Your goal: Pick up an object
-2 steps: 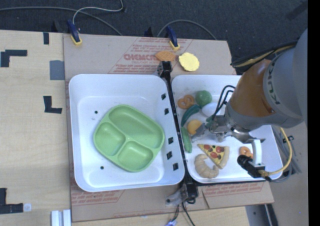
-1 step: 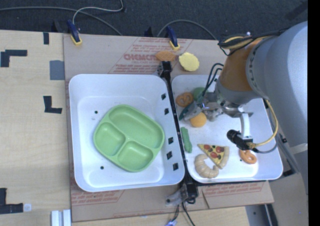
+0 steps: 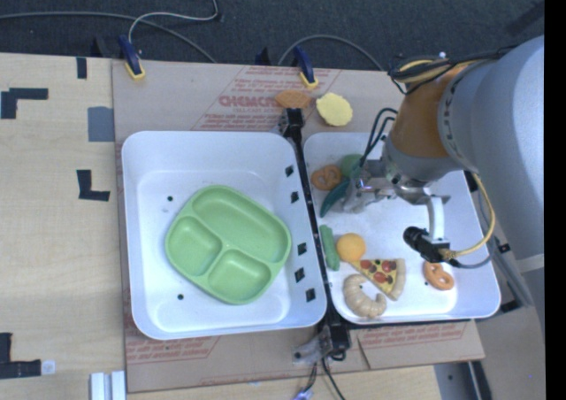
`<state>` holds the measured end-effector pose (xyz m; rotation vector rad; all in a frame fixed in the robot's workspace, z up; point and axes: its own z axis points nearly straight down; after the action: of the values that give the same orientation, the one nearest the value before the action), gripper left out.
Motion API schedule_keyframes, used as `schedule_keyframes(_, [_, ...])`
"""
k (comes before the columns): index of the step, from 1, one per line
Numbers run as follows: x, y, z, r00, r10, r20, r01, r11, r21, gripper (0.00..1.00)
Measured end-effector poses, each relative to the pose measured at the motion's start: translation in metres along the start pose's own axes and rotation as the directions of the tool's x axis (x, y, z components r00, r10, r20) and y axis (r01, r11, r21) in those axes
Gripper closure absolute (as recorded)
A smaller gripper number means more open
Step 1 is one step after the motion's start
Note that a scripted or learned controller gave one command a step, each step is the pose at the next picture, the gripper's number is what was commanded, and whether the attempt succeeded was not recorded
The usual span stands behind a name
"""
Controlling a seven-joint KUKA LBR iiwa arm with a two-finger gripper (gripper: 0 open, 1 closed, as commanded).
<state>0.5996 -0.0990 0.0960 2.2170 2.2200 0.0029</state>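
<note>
**Gripper low in the right bin, over the green vegetable**

The gripper (image 3: 361, 188) sits in the right bin (image 3: 473, 301), at the upper end of a long dark green vegetable (image 3: 340, 188). The vegetable lies slantwise, its long axis running from upper right to lower left, its lower tip near the bin's left wall. Its upper end is hidden behind the gripper, so whether the jaws are spread or pinching it cannot be told. Toward the bin's near edge lie a pizza slice (image 3: 382, 274), an orange ball (image 3: 351, 247) and a shrimp (image 3: 363, 296).
</note>
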Motion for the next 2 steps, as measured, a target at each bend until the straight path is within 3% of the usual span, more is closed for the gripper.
schedule_keyframes(1, [0.000,0.000,0.000,1.000,0.001,0.000,-0.001,1.000,0.000,0.00])
schedule_keyframes(2, [-0.001,0.043,0.005,1.000,0.003,-0.006,-0.003,1.000,0.006,0.00])
